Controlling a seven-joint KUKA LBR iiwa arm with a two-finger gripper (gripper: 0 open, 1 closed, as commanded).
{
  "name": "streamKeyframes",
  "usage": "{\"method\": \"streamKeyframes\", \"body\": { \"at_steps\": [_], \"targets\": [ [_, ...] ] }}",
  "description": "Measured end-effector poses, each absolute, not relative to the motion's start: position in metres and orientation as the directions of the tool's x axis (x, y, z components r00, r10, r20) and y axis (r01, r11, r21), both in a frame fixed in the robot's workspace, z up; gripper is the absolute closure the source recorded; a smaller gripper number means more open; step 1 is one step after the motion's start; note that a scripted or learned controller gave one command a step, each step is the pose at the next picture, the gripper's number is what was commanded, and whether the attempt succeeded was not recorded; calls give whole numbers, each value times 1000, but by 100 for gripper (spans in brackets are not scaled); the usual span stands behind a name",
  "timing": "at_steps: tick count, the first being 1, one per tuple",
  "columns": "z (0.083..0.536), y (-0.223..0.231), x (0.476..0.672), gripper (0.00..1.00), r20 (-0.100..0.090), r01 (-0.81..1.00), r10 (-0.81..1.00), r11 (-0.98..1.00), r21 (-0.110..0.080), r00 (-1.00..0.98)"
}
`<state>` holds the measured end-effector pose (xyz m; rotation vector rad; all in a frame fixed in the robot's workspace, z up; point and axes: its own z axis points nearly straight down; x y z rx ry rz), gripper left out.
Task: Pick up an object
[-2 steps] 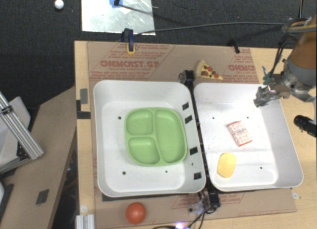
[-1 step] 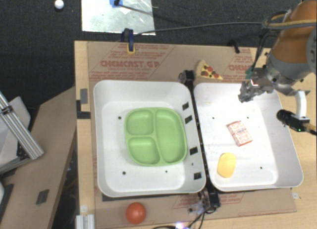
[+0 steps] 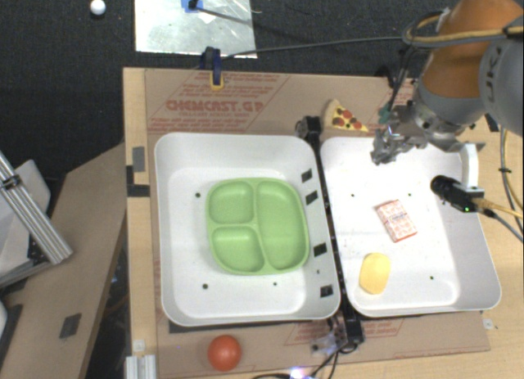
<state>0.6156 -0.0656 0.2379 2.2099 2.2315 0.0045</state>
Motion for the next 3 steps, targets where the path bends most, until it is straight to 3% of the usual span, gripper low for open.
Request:
{"method": "streamKeyframes", "body": {
  "at_steps": [3],
  "targets": [
    [227,83,656,100,2,1000,1000,9,4,-9]
  ]
}}
